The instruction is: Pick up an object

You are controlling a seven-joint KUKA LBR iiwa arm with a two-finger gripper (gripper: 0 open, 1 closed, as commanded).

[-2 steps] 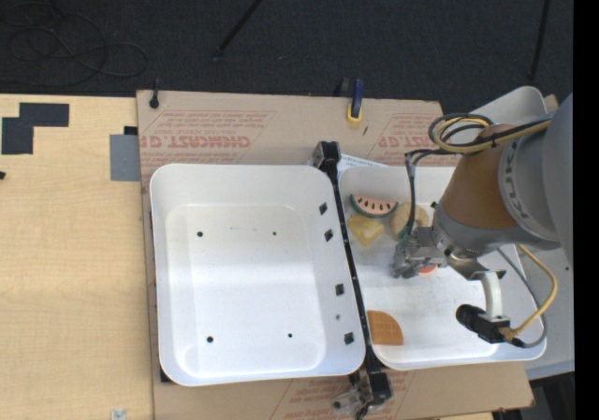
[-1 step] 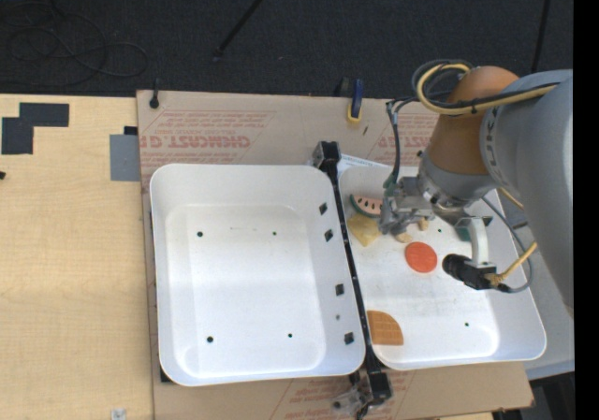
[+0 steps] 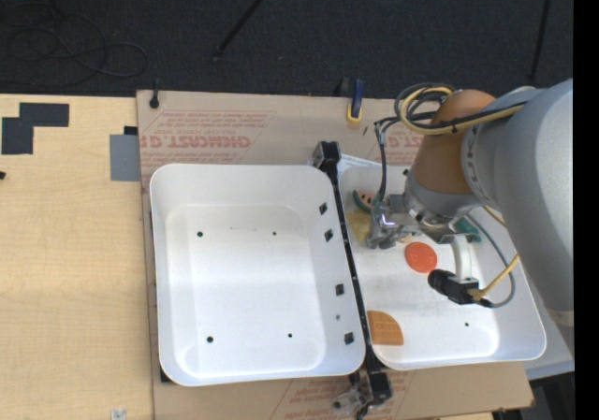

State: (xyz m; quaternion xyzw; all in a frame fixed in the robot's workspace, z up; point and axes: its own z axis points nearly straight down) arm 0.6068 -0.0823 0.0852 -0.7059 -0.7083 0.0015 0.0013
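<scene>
Grey arm (image 3: 524, 175) reaching in from right, wrist angled down, jaws low.

Two white bins (image 3: 248, 357); one red-orange disc (image 3: 420, 256); one tan half-round piece (image 3: 385, 326); one yellowish item (image 3: 361, 220), partly hidden.

- 2 bins sit side by side on the desk (image 3: 65, 250): the left bin (image 3: 173, 222) at 9 o'clock, the right bin (image 3: 510, 339) at 3 o'clock, touching along a central divider (image 3: 339, 250).
- The arm (image 3: 505, 156) reaches in from 3 o'clock over the right bin.
- The pincer (image 3: 382, 233) is at the right bin's 10 o'clock corner, just beside the divider.
- A round disc (image 3: 420, 256) lies in the right bin, at 4 o'clock of the pincer.
- A flat half-round piece (image 3: 385, 327) lies at the right bin's 7 o'clock corner.
</scene>
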